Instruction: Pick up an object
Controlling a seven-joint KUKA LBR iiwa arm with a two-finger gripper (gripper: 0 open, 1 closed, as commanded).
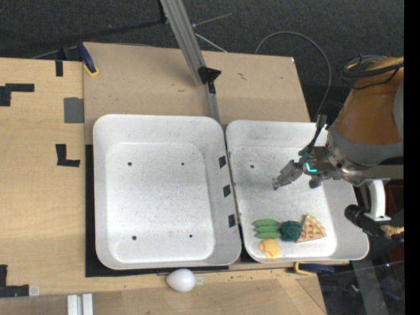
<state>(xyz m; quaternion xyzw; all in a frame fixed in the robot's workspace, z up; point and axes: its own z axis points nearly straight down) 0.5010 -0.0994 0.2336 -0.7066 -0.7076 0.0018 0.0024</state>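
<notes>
Your candidates for picking sit together in the right bin (262, 136), bunched against its near edge. Take the green broccoli-like piece (290, 230) as your landmark. Just to its left lies a green pea pod (266, 226), touching it or nearly so. Just to its right a waffle-patterned wedge (311, 229), orange with a red rim, leans against it. Below and left of the broccoli piece, tucked under the pea pod, you see a small yellow piece (269, 247) near the bin's front rim.

Up from the broccoli piece, well apart from the cluster, the tool (284, 178) hangs over the bare middle of the right bin. One grey finger points down and to the left; you cannot tell from this angle whether the fingers are spread or pressed together, and nothing shows between them. A small teal light glows on the wrist just behind it. Further right of the landmark rises the arm (371, 117), grey with its orange band.

Far left of the broccoli piece, the left bin (157, 126) lies alongside, its rim meeting the right bin's rim. Below and left of the landmark, outside both bins, a white egg-shaped object (180, 280) rests on the worktop (39, 202) at the left bin's front edge.
</notes>
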